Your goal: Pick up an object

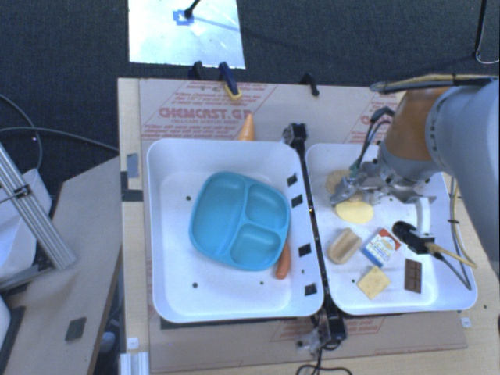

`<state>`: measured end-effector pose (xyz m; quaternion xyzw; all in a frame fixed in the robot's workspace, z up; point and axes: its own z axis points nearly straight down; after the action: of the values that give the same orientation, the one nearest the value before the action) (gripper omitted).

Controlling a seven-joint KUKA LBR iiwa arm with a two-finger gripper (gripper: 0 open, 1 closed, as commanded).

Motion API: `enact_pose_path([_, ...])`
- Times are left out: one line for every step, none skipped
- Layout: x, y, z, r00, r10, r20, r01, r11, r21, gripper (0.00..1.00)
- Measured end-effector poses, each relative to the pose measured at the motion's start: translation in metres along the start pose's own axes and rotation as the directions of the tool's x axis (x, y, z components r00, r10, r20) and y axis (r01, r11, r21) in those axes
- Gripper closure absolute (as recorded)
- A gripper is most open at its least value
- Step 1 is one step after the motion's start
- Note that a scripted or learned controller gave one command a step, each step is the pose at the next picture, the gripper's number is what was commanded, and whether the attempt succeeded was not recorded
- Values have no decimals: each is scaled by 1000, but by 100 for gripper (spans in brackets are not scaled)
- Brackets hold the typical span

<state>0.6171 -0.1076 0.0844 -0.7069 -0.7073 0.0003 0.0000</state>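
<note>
My gripper [346, 194] hangs low in the upper left part of the right bin [445, 299]. It is just above a pale yellow oval piece [356, 212] and beside a beige round piece [337, 180]. Nothing shows between its tips. Lower in the same bin lie a tan bread-like piece [344, 245], a small white, blue and red box [380, 248], a yellow square cracker [373, 282] and a brown chocolate bar [413, 275].
The left bin [168, 287] holds a blue divided plate [240, 219] with a small carrot [283, 262] at its lower right edge. An orange cone [246, 127] lies on the board behind the left bin. The arm covers the right bin's upper right.
</note>
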Motion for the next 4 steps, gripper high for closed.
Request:
enact_pose_path([-13,-78,0,1000,3,-2,-3,1000,4,0])
enact_pose_path([-12,-74,-10,1000,0,0,0,1000,-3,100])
enact_pose_path([-96,-75,-43,1000,4,4,-4,1000,-5,100])
enact_pose_path([-92,-75,-41,1000,0,1,0,1000,-3,0])
